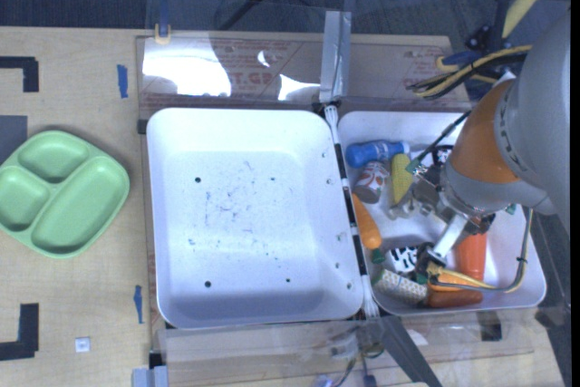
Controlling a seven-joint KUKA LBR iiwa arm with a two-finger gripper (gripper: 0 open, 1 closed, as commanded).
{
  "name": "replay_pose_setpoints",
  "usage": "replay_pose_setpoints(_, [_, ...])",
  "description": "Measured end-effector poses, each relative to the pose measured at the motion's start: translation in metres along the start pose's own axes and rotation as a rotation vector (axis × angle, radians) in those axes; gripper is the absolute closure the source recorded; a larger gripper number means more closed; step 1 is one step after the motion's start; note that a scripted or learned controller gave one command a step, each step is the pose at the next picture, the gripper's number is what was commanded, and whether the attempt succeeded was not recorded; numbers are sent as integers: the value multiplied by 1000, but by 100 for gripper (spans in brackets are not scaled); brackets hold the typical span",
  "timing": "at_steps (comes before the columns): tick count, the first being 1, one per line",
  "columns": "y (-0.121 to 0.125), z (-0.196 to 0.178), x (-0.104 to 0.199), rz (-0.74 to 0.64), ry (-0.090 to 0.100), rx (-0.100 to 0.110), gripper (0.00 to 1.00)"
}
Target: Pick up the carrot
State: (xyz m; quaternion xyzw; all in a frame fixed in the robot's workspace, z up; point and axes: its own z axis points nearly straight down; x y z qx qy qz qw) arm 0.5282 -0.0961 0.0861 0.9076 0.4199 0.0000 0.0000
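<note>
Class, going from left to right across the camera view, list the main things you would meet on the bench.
Green divided plate → left white bin → orange carrot against the right bin's left wall → yellow corn cob → the arm's orange band.

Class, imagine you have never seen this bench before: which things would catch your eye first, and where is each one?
The grey arm with its orange band comes in from the right and hangs over the right bin, which is crowded with toy food, including an orange carrot along its left wall. Next to it, the left bin is a broad white expanse. A green divided plate sits on the wooden bench at far left.
</note>
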Motion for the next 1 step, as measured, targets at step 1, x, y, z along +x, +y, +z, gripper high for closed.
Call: replay_pose_setpoints(1, [7,-98,15,287,-2,2,0])
